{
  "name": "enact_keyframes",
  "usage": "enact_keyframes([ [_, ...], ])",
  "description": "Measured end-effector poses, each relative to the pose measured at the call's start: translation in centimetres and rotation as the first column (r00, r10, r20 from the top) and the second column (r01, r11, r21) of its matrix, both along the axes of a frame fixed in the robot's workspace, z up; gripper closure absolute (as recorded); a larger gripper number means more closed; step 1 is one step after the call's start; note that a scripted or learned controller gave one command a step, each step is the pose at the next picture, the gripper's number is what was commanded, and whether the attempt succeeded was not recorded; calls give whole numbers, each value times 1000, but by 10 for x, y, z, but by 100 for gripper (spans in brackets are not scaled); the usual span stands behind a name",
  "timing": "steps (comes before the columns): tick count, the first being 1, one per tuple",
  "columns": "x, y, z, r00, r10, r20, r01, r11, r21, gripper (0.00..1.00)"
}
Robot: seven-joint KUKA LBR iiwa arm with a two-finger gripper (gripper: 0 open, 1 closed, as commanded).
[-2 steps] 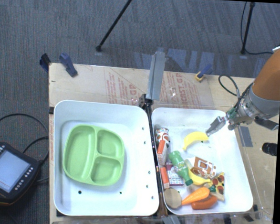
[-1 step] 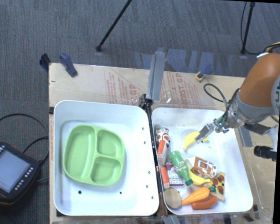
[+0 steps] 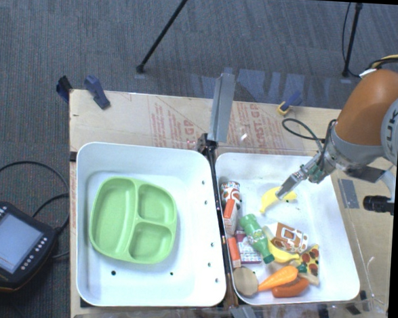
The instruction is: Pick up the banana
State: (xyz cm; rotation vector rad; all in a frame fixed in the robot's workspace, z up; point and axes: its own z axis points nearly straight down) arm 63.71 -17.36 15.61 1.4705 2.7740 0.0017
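Nearest you, along the right bin's (image 3: 347, 233) front edge, lie a carrot (image 3: 282, 279), a pizza slice (image 3: 309, 259) and a green bottle (image 3: 256, 234), all smooth moulded plastic. Farther back the banana (image 3: 272, 199), curved, glossy and yellow, rests on bare white floor with the jaws (image 3: 286, 190) touching its upper end; you cannot tell their opening. Watch that slick curve: pinched near the tip, it may squirt free or pivot. Left, a green divided tray (image 3: 133, 220) sits alone.
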Motion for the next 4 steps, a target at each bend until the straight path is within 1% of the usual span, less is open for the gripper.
enact_keyframes([
  [1, 1, 0, 10, 1000, 0, 4, 0, 1000, 0, 100],
  [2, -35, 24, 22, 998, 65, -2, -65, 998, 1, 100],
  [3, -36, 24, 22, 998, 64, -3, -64, 998, 1, 0],
  [4, -15, -2, 71, 960, 279, 0, -279, 960, 0, 0],
])
